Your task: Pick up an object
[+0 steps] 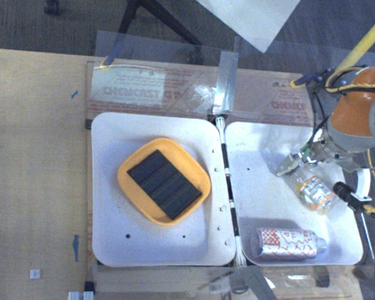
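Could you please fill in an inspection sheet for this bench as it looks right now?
Surface: wooden bench bearing two shallow white bins side by side, left bin and right bin.
Job's things: orange dish with a dark ribbed insert in the left bin; clear bottle and red-and-white patterned bottle, both lying in the right bin.
Clutter: nothing seen.
Grippers: gripper low over the right bin, beside the clear bottle; grip state cannot be told.
Cables: yellow and blue cables near the arm's orange band.
Surroundings: office chair base and a clear panel behind the bins.
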Available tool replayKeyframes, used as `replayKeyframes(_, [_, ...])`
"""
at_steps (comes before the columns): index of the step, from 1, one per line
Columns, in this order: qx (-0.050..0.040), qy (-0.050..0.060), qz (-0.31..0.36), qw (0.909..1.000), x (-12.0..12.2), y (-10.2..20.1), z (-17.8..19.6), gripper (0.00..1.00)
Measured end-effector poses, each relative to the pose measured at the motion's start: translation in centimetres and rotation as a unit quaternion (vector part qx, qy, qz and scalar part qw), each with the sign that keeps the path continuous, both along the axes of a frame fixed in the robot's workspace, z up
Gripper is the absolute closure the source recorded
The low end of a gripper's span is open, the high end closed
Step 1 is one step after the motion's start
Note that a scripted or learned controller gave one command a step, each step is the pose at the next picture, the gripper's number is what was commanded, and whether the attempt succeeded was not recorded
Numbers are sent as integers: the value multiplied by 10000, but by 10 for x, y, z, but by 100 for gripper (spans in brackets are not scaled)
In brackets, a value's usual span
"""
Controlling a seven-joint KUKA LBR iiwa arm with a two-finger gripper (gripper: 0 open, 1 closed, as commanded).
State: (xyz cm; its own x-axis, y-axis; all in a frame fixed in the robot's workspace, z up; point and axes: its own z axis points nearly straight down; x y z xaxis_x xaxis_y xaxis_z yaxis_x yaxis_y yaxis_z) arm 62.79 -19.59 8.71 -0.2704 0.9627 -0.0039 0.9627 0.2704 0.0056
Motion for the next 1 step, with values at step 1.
replayKeyframes(1, [-1, -26, -14, 10000, 1, -1, 11, 100])
